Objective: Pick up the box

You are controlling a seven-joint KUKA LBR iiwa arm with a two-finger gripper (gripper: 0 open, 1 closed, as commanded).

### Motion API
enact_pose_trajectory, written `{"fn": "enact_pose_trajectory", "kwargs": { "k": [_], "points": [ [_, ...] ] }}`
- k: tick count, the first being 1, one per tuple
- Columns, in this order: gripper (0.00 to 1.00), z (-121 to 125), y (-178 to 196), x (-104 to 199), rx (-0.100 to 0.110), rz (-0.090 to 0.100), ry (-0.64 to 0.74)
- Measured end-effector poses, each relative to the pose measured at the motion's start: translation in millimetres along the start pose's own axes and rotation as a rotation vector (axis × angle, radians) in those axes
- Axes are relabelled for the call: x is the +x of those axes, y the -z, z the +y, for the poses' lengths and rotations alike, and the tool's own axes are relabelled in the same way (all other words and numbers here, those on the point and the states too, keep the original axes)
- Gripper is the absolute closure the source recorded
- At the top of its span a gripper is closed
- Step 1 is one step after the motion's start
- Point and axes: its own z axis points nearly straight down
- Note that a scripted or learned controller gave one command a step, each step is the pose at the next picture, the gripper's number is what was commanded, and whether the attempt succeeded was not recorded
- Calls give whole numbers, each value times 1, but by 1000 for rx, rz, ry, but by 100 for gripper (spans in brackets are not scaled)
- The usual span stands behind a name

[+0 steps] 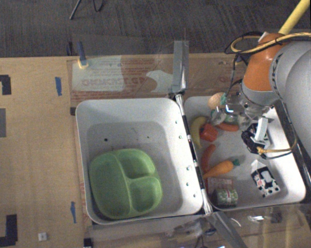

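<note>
Printed box (226, 191) flat in right bin (294, 189) | smooth orange carrot (220, 168) beside | gripper (230, 112) state unclear

Lighting is even and moderately bright, from overhead. The left bin (129, 112) shows a soft shadow along its inner walls; its floor reads dull grey. The green tray (126, 183) carries faint sheen on its ridges. A clear sheet (117, 76) at the bench's far edge gives pale glare. Overall focus is soft, with visible grain; the arm (292, 63) at the right edge looks blurred.
</note>
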Motion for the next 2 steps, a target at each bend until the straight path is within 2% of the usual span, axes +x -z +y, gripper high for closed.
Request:
{"fn": "enact_pose_trajectory", "kwargs": {
  "k": [1, 2],
  "points": [
    [100, 0, 10, 1, 2, -2, 3],
    [100, 8, 129, 79, -6, 0, -80]
  ]
}}
